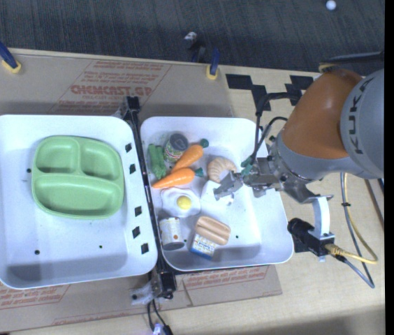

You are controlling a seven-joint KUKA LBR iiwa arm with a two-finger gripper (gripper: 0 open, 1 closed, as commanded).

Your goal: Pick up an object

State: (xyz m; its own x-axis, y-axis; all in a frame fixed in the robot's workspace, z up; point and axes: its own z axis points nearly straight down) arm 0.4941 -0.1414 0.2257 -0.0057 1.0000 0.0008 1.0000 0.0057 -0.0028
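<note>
Our gripper [226, 185] hangs near the right bin's [275, 246] right edge — we cannot tell its state — beside the shell [219, 167]; nothing lifted yet.

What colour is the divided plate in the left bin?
Light green, seen clearly in the camera view.

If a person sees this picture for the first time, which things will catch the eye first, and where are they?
The grey arm with its orange band stands out first, reaching in from the right, its gripper over the right bin. Next comes the green divided plate, alone in the left bin. Then the two orange carrots draw the eye among the toy foods crowded in the right bin, near a fried egg.
</note>
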